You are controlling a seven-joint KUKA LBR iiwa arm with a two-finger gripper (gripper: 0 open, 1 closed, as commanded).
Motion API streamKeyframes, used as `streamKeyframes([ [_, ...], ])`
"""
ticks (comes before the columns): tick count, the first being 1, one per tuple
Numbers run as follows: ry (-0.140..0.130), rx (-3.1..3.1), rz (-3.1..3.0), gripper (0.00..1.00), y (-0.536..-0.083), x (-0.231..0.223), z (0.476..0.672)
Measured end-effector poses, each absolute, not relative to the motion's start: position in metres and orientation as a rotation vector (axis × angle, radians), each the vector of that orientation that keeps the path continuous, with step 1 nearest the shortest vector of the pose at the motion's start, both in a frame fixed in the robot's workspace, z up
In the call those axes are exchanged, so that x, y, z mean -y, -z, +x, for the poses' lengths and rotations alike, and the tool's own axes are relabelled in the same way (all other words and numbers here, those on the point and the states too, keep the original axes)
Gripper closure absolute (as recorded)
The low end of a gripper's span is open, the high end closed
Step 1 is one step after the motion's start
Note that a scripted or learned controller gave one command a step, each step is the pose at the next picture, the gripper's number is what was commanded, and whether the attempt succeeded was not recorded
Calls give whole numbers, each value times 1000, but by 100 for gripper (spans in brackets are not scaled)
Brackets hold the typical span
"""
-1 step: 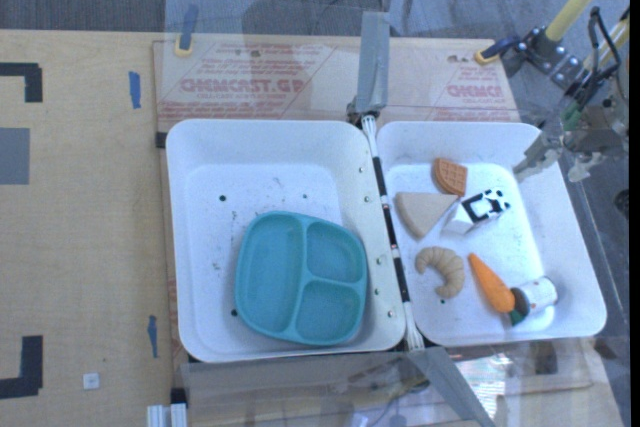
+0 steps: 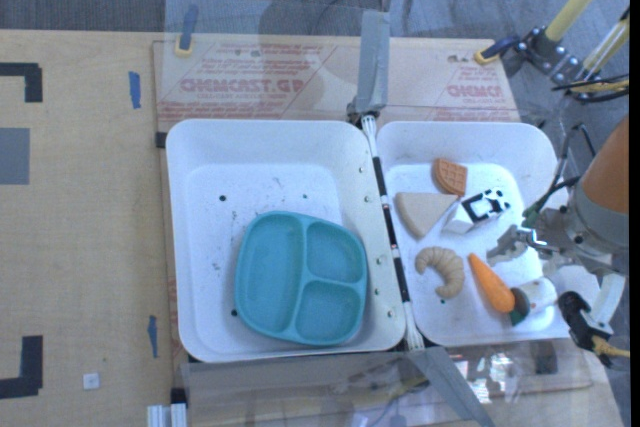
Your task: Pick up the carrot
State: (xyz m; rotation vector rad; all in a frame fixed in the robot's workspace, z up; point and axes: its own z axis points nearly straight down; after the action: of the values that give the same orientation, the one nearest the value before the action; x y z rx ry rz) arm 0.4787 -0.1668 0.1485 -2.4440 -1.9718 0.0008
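Approach step: the gripper point(image 2: 520, 245) (jaws' state unclear) hovers just beside the carrot point(image 2: 491, 283), near the right bin's point(image 2: 540, 147) front edge; next, descend and close.

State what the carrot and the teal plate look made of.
Carrot: likely moulded plastic toy, judging by its flat uniform orange and smooth green top. Teal plate: probably plastic with a satin finish, given its even colour, soft sheen and moulded dividers.
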Motion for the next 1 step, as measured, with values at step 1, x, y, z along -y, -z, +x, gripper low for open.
streamKeyframes([
  [1, 5, 2255, -2193, 0, -88, 136, 480],
])
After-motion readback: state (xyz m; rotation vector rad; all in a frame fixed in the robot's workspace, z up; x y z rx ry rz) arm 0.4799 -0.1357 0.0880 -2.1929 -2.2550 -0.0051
